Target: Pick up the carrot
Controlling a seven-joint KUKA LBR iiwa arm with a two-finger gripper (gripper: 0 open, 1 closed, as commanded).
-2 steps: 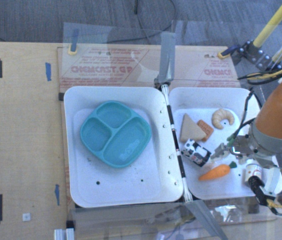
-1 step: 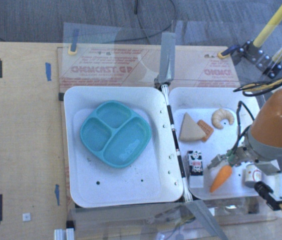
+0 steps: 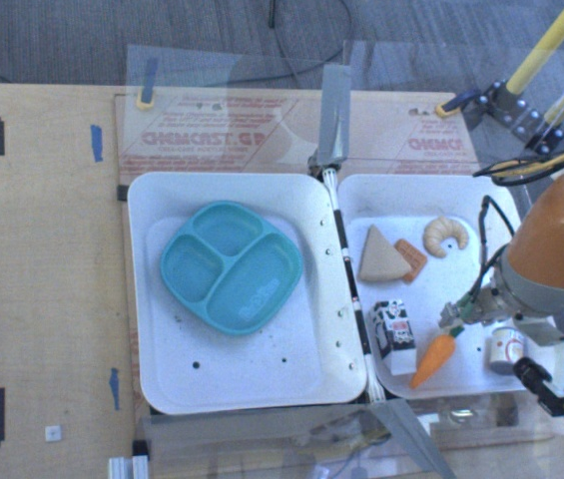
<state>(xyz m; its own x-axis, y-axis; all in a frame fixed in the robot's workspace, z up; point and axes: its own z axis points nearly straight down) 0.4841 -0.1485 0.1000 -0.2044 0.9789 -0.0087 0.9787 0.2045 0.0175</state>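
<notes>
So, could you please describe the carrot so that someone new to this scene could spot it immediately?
Look at the right-hand white bin, then down to its front edge nearest the camera. The carrot lies there at a slant, just right of a small black-and-white carton, with the gripper close above its leafy end. It is the only bright orange, tapered item.

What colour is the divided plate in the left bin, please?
The divided plate is teal, shown in the camera view.

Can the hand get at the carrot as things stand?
Probably yes. The hand sits right at the carrot's green top in the right bin, nothing lying on it; a small carton is close beside.
</notes>
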